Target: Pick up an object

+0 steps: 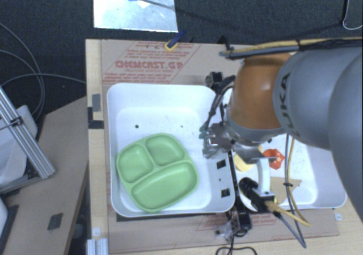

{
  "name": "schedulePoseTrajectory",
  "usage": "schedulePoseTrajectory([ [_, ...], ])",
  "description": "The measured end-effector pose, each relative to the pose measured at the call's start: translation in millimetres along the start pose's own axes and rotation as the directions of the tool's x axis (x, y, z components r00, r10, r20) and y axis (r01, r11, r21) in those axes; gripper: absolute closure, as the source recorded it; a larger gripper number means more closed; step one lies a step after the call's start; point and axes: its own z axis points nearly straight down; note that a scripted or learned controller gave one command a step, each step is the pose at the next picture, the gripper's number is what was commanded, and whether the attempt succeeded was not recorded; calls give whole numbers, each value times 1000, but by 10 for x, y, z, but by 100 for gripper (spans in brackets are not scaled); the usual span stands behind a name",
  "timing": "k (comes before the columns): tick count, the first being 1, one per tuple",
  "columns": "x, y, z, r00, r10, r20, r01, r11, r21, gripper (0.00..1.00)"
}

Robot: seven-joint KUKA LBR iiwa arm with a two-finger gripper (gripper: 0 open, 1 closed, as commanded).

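Brown card with red lettering covers the worktop [147, 63]. A light green plastic plate with three compartments [156, 171] lies flat in the left white bin [153, 93], toward the corner that is lower left in the view. The grey arm with its orange band [258, 100] hangs over the left edge of the right white bin [332, 197] and hides most of the hand [245, 154]. I cannot tell whether the hand is open or closed, or whether it has hold of anything. A small orange-red object [275, 158] lies in the right bin, just beside the arm.
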Motion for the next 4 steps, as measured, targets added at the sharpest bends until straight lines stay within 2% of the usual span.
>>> schedulePoseTrajectory([
  [1, 260, -14, 1027, 1000, 12, 4, -12, 1000, 5, 100],
  [2, -82, 618, 287, 1000, 17, 6, -17, 1000, -11, 100],
  [3, 319, -42, 947, 1000, 12, 3, -12, 1000, 9, 100],
  [4, -256, 687, 288, 1000, 20, 7, -20, 1000, -12, 100],
])
